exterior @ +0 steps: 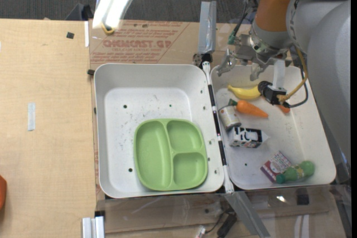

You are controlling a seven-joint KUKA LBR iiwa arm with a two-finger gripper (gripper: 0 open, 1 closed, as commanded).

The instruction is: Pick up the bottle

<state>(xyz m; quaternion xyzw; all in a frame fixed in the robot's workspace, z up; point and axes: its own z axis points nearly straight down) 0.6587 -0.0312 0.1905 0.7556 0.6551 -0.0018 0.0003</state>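
A: Gripper, quick.
B: Gripper (241,69) hangs over the back of the right bin (298,131), just behind the banana (244,92). Fingers are spread apart with nothing between them.
A: Bottle?
B: Green bottle (293,171) with a pink-purple label. It lies on its side in the right bin's front right corner, close to the front wall, label end toward the left. It's well apart from the gripper, at the opposite end of the bin.
A: What's between the two?
B: Yellow banana at the back, with an orange carrot (252,109) just in front of it; can't tell if they touch. A small metal can (227,116) sits by the bin's left wall, just beside the carrot's leafy end. A black-and-white carton (246,137) lies on its side in front of the can, mid-bin. The carton is between the carrot and the bottle, apart from both.
A: Left bin?
B: Left bin (122,97) holds a green plate (170,153) with three compartments, lying flat toward the front.
A: Surroundings?
B: Wooden tabletop (44,120) to the left. A cardboard sheet with red print (145,42) lies behind the left bin.
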